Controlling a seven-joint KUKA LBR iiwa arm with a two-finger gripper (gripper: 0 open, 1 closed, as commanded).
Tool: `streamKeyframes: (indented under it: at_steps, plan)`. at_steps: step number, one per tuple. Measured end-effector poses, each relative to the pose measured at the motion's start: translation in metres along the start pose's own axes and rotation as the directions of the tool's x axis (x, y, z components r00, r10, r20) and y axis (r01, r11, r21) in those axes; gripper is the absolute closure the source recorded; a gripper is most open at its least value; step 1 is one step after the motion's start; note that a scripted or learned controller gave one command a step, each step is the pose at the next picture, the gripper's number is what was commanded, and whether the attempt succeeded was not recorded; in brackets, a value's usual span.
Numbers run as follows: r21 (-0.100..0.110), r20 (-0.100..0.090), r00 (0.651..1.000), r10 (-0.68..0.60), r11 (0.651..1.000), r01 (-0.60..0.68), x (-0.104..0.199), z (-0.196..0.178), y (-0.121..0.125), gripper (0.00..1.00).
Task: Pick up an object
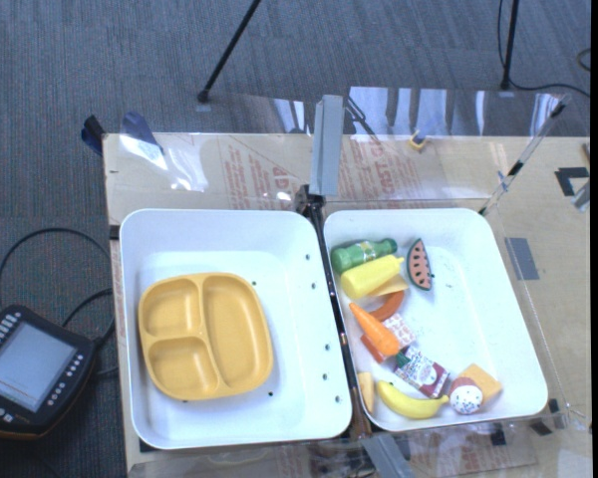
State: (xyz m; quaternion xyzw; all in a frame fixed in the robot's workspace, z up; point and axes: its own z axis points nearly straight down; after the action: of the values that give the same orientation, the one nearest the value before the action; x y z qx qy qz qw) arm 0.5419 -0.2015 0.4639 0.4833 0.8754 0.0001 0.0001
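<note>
Yellow divided tray (206, 335) sits in one white bin (159, 229); toy foods (376, 332) fill the other bin (478, 307).

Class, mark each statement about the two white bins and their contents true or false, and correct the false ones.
1. The yellow divided plate lies in the left bin. True.
2. The banana lies at the far edge of the right bin. False: it lies near the front edge.
3. The watermelon slice is in the right bin. True.
4. The green bottle rests on the divided plate. False: it is in the right bin, beside the yellow block.
5. The carrot is in the left bin. False: right bin.
</note>
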Motion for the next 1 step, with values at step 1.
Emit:
streamKeyframes:
  at_steps: [1]
  plan:
    - [-0.001, 0.001, 1.000, -0.003, 1.000, 0.003, -0.0007, -0.0092, 0.0012, 1.00]
